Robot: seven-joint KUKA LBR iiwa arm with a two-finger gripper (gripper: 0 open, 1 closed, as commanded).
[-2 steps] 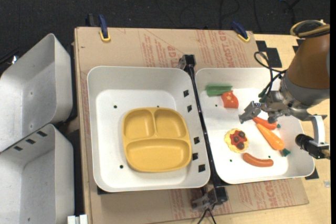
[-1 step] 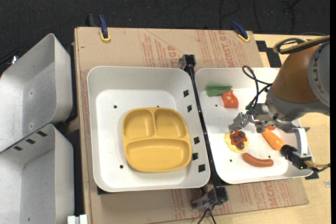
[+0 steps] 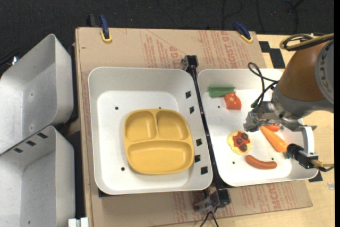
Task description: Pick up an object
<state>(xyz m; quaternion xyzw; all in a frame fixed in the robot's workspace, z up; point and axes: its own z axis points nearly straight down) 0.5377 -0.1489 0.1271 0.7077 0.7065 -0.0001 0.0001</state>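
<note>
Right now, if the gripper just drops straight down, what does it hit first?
Probably the toy carrot: the gripper hangs over its upper end in the right bin. Depth is unclear, so it could land on bin floor beside it.

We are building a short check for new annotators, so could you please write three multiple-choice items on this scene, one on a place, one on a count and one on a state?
1. Where does the yellow tray lie?
A. in the left bin
B. in the right bin
C. on the floor

2. How many compartments does the yellow tray have?
A. one
B. three
C. five

3. How does the sausage lie?
A. flat on the floor of the right bin
B. inside the yellow tray
C. upright against a wall

Key: 1 A, it sits in the left bin. 2 B, two small sections above one long one. 3 A, it rests flat near the bin's front edge, beside the toy pizza.
</note>
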